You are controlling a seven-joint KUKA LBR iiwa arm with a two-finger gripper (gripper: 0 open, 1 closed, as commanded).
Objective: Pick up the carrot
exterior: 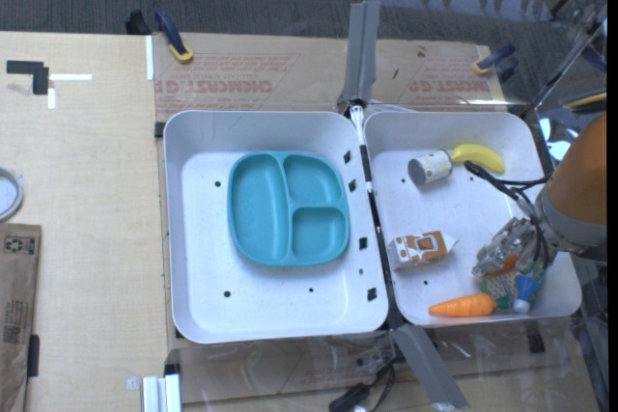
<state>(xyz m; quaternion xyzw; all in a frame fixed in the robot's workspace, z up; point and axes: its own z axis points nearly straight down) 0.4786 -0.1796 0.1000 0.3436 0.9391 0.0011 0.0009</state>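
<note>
The orange carrot (462,306) lies flat near the front edge of the right bin (454,207), with its tip pointing left. My gripper (504,258) hangs low over the bin's right front corner, just above and to the right of the carrot's thick end. It is apart from the carrot. Under the gripper sits a small blue item (524,289) with some orange showing beside it.
A yellow banana (480,156) and a small grey cup (430,167) lie at the back of the right bin. A brown and white carton (421,249) rests left of the gripper. The left bin (179,207) holds a teal divided plate (288,207).
</note>
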